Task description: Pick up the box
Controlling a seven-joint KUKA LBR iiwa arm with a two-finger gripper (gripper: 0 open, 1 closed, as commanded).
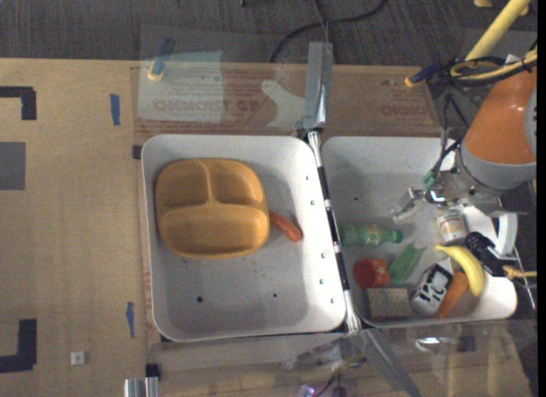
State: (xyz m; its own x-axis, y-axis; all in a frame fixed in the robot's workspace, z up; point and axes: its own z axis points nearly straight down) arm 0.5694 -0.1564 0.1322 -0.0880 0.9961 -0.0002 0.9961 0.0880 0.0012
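Note:
A small flat brownish box (390,302) lies at the front edge of the right bin (367,165), beside a black-and-white packet (431,288). The grey arm with its orange band (503,126) reaches in from the right. Its gripper (421,198) hangs over the middle right of that bin, well behind the box and apart from it. Nothing shows between its fingers.
Around the box lie a red fruit (370,272), a green piece (404,262), a green bottle (371,236), a banana (465,265), a carrot (453,294) and a small jar (451,225). The left bin (247,301) holds a yellow divided plate (211,207) and an orange piece (287,227).

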